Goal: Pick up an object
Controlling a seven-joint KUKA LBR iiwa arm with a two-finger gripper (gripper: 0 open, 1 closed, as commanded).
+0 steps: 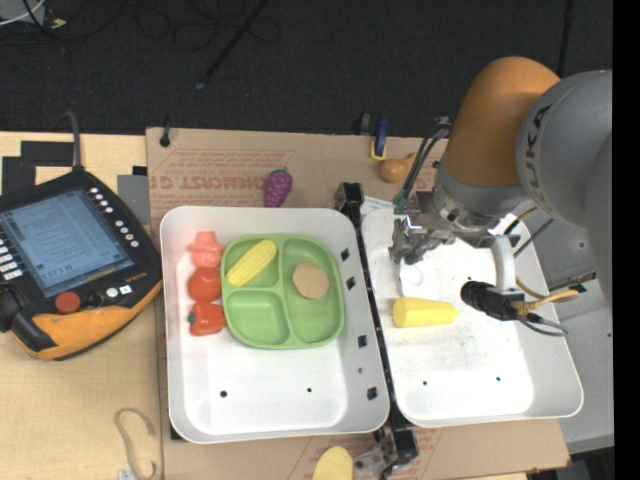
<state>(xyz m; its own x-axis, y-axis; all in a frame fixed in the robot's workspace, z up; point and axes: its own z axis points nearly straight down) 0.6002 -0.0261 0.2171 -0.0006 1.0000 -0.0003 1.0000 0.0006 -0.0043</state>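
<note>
Below the jaws — grip state unclear — yellow block lies apart, right bin.

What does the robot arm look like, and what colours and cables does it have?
The arm is thick and rounded, grey with dark lettering on its side, and a glossy orange band sits above the wrist. The tool is a compact dark metal assembly. Thin dark and green cables run along it.

tray green | corn yellow | bins white | arm band orange | toy purple
</note>
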